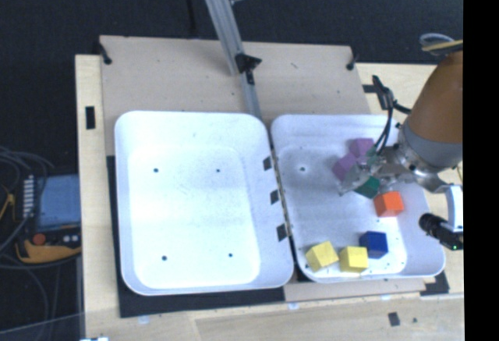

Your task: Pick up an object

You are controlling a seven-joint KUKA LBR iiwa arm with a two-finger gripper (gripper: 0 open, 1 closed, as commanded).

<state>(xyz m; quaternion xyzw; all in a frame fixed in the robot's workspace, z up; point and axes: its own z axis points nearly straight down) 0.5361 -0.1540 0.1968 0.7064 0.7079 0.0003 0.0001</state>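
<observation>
I am a grey arm with an orange band, reaching in from the right over the right bin (312, 136) of two shallow white bins; the left bin (125, 175) sits beside it. My gripper (365, 175) is low among a cluster of small blocks near the bin's middle right. Just under and beside my fingertips lies a green block (367, 190), partly hidden by me, with two purple blocks (345, 166) touching or nearly touching on the left and an orange block (389, 203) just beside it on the right. I cannot tell whether my fingers are apart or together, nor whether anything sits between them. Nearer the front rim lie a blue block (375, 243) and two yellow blocks (322, 256). The green block looks small, light and rigid, probably with smooth faces; I judge that two opposite flat sides give the surest hold, though crowded neighbours may get nudged.
</observation>
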